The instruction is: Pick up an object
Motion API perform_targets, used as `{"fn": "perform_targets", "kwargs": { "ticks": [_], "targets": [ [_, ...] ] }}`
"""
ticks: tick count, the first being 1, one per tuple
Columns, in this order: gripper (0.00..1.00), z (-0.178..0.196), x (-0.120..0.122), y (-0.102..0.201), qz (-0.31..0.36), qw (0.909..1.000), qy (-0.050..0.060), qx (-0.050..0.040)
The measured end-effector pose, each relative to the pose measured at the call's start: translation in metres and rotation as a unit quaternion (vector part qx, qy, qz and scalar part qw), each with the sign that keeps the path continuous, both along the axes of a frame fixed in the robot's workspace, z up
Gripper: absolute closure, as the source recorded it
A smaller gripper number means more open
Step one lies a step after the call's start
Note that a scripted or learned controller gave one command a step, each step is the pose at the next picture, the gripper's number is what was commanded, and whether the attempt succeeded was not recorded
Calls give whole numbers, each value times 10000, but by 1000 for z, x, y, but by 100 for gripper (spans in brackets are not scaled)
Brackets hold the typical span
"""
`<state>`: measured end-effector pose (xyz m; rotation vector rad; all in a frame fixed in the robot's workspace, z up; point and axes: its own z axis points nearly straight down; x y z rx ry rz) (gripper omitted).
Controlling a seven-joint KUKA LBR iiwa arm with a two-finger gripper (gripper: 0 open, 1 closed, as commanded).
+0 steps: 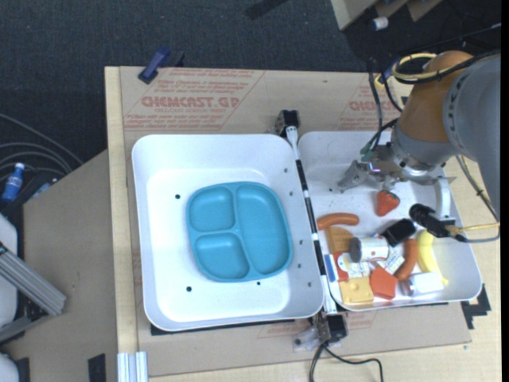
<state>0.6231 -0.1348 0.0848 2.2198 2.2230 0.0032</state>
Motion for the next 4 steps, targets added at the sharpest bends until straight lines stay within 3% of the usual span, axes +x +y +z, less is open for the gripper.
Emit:
{"fn": "perform_targets", "kwargs": {
  "ticks": [1,2,3,4],
  "targets": [
    [0,0,44,-15,-1,10000,0,-11],
    [0,0,-34,-23,-11,10000,18,-5],
    [100,10,-33,-23,-11,10000,7,-5],
    [100,101,-11,67,5,10000,0,2]
  ]
}}
